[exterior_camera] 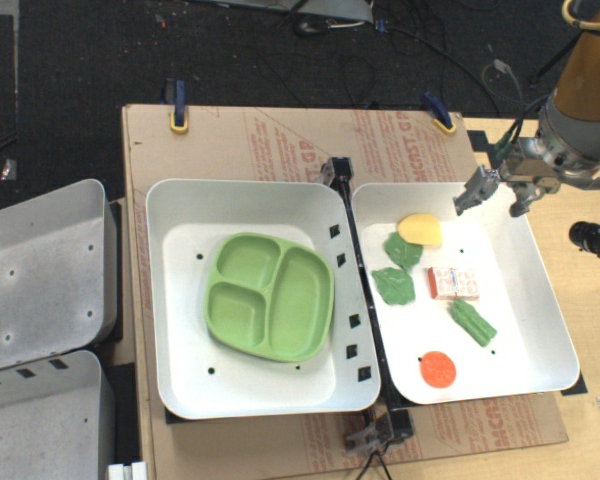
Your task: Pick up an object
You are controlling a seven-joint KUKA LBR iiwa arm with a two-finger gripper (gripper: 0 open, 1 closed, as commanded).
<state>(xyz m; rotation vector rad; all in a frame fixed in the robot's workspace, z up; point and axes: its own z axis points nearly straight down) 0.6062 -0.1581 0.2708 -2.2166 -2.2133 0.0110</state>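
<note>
Orange disc (438,369) lies well apart from open gripper (498,195).

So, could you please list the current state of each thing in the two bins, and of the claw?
claw: open, above right bin's top edge, holding nothing
green tray: flat, upright, left bin
yellow piece: lying, right bin
green pieces: lying side by side
small box: lying flat
green block: lying flat
orange disc: flat

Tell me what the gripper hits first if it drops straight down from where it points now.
Probably bare floor of the right bin near its top edge. The gripper, fingers apart, hangs right of the yellow object; depth is unclear.
</note>
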